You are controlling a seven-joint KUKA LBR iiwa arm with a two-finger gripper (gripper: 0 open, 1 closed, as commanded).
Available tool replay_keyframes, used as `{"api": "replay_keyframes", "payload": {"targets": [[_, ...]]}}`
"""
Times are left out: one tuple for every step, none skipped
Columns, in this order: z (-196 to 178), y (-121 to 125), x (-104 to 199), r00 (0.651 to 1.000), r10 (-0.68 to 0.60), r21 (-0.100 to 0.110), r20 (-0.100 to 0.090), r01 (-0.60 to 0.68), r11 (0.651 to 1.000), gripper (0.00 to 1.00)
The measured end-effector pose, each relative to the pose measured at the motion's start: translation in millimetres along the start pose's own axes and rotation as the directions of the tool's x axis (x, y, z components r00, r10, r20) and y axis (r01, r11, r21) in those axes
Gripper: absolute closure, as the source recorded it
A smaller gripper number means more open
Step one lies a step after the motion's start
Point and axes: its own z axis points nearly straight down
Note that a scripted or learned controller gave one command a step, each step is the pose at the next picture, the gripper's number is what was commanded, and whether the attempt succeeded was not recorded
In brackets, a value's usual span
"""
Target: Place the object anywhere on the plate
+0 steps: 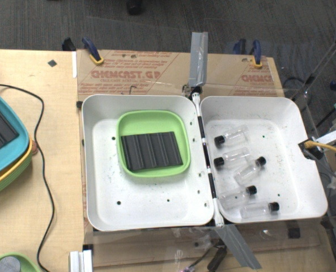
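A green square plate (152, 118) lies in the left bin (100, 197), toward its back. A dark ribbed mat (152, 151) covers the plate's floor. In the right bin (303, 197) lie several clear plastic vials with black caps, scattered on their sides. One vial (229, 136) is at the back left and another (231, 157) just in front of it. A third vial (260, 208) rests near the front wall.
The bins sit on a cardboard sheet (134, 72) held by two clamps (92, 51) at the back. Stacked teal and yellow dishes (3, 146) and a black cable (43, 169) lie on the wooden table at left. A white and yellow part (323, 143) juts in at the right edge.
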Motion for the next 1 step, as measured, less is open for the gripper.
{"api": "replay_keyframes", "payload": {"targets": [[0.0, 0.0, 0.0, 1.0, 0.0, 0.0, 0.0, 0.0, 1.0, 0.0]]}}
